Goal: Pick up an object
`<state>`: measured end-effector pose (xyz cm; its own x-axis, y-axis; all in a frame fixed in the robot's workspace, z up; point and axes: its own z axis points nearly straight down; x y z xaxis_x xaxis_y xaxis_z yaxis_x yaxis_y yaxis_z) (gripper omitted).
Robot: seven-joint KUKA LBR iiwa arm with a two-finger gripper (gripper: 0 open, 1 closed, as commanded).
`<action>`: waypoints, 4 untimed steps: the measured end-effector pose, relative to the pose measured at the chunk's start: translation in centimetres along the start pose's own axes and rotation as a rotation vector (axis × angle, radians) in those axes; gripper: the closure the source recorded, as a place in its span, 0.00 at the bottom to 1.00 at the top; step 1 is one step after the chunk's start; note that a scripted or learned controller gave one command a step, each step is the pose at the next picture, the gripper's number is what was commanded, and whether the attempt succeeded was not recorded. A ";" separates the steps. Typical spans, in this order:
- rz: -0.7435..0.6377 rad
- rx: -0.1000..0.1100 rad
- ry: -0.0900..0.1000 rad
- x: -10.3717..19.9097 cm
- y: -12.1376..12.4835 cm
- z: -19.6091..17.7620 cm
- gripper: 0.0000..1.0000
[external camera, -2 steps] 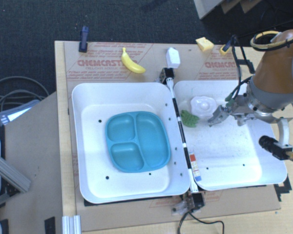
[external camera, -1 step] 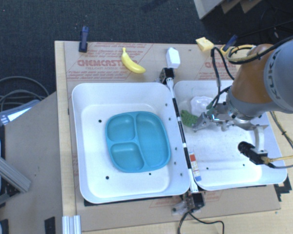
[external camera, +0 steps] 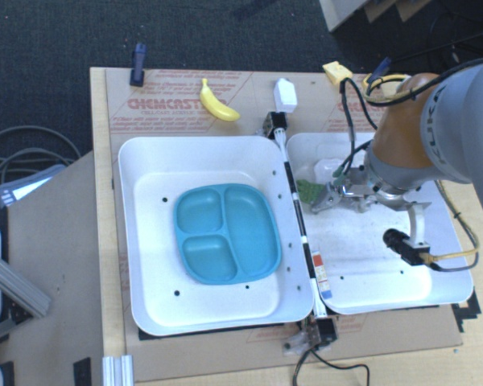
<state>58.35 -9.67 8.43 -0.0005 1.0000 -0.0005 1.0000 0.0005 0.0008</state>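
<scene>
My gripper (external camera: 328, 197) is low in the right bin (external camera: 402, 292), at its upper left part, under the grey arm with its orange band (external camera: 402, 131). A small green object (external camera: 307, 190) lies just left of the gripper, against the bin's left wall; whether they touch is unclear. A pale, clear object (external camera: 326, 170) lies just beyond the gripper toward the bin's far wall. In the left bin (external camera: 145, 240) a blue divided plate (external camera: 225, 233) rests flat in the middle.
A yellow banana (external camera: 217, 103) and a small white block (external camera: 285, 95) lie on the bench behind the bins. A blue clip (external camera: 138, 63) and a yellow piece (external camera: 336, 72) sit at the bench's far edge. Cables (external camera: 435, 256) run across the right bin.
</scene>
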 end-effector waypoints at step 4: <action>-0.001 0.000 -0.001 0.3 7.5 -1.1 1.00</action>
<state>65.88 -9.38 9.51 -0.0016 1.0000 -0.0015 1.0000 0.0016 0.0007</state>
